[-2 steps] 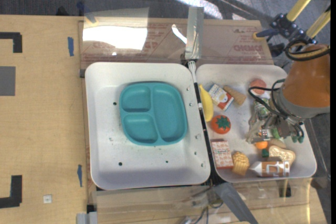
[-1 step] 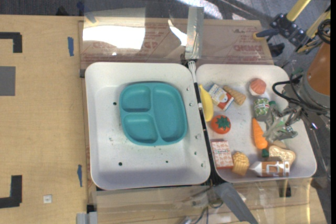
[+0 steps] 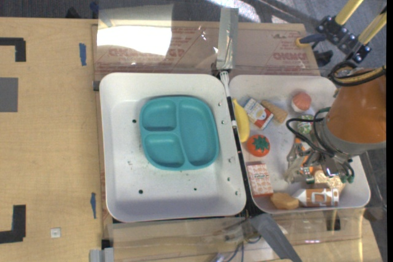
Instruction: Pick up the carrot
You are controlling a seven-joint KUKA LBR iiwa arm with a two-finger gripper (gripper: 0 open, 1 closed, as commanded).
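In the camera view, the counter (image 3: 49,132) bears two white bins. The left bin (image 3: 116,193) holds a teal divided plate (image 3: 180,132). The right bin (image 3: 359,190) is crowded: a banana (image 3: 242,121) along its left wall, a small carton (image 3: 258,112) beside it, a tomato (image 3: 259,144) below that, a printed box (image 3: 260,178), a bread roll (image 3: 284,200) near the front wall, a can (image 3: 319,196) lying on its side, and a round pink piece (image 3: 301,100) at the back. The gripper (image 3: 305,162) hangs low in the right bin, under the arm's orange band (image 3: 362,113). Whether it is released or clenched I cannot tell; wiring clutters it. An orange sliver just beside it, perhaps the carrot (image 3: 298,143), lies near the bin's middle.
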